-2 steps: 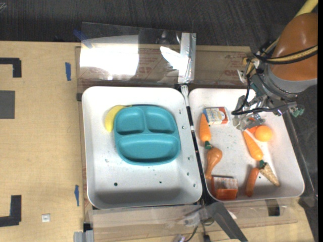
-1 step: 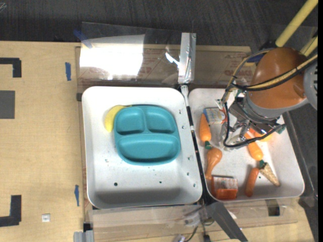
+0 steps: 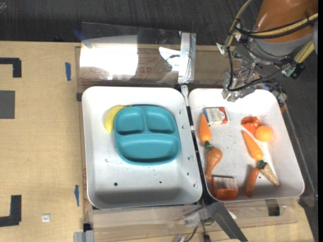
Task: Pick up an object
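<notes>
Camera view. A tan bench (image 3: 35,150) carries two shallow white bins side by side, with dark floor beyond and a clear plastic sheet (image 3: 133,59) taped at the far edge. The left bin (image 3: 96,175) holds a teal divided tray (image 3: 146,134) lying over a yellow object (image 3: 110,116). The right bin (image 3: 287,170) holds the candidates I can choose from: a small carton (image 3: 216,115), an orange ball (image 3: 263,132), a long carrot (image 3: 252,145), a second carrot (image 3: 204,129) along the left wall, a brown pear-shaped piece (image 3: 214,158), a cone (image 3: 268,173) and a small box (image 3: 224,186) at the near edge. The gripper (image 3: 241,87) hangs over the bin's far rim, and I cannot tell its state. I judge the carton the nearest target: it lies nearward and slightly left of the gripper, well apart from the ball. The long carrot's axis runs far-left to near-right.
</notes>
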You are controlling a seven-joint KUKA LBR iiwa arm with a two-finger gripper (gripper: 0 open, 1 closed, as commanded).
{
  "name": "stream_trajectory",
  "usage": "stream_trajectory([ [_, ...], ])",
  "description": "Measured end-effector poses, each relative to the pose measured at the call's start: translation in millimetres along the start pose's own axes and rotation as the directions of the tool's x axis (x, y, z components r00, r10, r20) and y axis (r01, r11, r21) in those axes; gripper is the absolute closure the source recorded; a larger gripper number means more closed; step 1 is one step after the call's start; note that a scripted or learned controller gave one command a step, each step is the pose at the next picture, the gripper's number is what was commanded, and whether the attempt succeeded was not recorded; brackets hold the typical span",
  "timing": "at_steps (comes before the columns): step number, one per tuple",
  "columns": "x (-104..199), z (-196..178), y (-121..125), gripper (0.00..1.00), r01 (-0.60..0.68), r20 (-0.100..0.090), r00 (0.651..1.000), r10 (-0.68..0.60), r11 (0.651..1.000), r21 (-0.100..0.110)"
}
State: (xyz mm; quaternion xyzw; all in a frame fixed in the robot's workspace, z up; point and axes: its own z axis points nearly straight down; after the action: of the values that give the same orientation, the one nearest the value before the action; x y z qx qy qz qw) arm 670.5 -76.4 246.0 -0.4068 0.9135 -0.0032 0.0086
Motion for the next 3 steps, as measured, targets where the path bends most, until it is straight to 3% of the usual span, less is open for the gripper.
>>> stream_trajectory([
  [1, 2.3, 6.5, 0.8, 0.0, -0.002, -0.005, 1.0, 0.002, 1.0, -0.008],
  [2, 41.4, 141.2, 3.8, 0.0, -0.172, 0.003, 0.985, 0.172, 0.985, 0.003],
  [3, 52.7, 142.8, 22.3, 0.0, -0.169, 0.017, 0.986, 0.169, 0.985, 0.017],
])
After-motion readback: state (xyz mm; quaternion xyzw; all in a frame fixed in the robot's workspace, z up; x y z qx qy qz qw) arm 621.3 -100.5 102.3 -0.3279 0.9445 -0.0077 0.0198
